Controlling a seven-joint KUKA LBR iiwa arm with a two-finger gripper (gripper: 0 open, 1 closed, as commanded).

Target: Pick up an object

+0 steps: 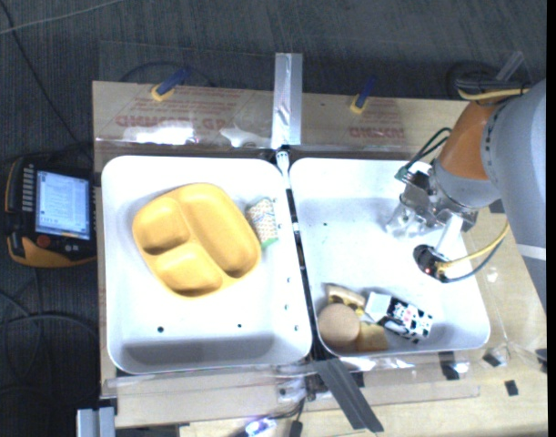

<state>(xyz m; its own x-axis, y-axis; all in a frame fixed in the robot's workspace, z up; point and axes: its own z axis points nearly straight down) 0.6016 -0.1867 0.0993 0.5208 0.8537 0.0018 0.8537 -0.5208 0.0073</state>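
Observation:
My gripper (404, 220) hangs over the bare upper right part of the right bin (350, 198), its fingers slightly apart and nothing between them, so it is open. The objects in this bin lie along the front wall, well below the gripper: a brown round lump (338, 325), a tan piece (345, 295) behind it, and a white box with black marks (401, 316). In the left bin (123, 271) rests a yellow divided plate (196, 238), with a small speckled object (262, 217) at its right edge.
A handheld pendant with a lit screen (53, 209) lies on the floor left of the bench. A red-tipped cable (439, 264) loops under the wrist over the right bin. The metal divider (296, 244) separates the bins.

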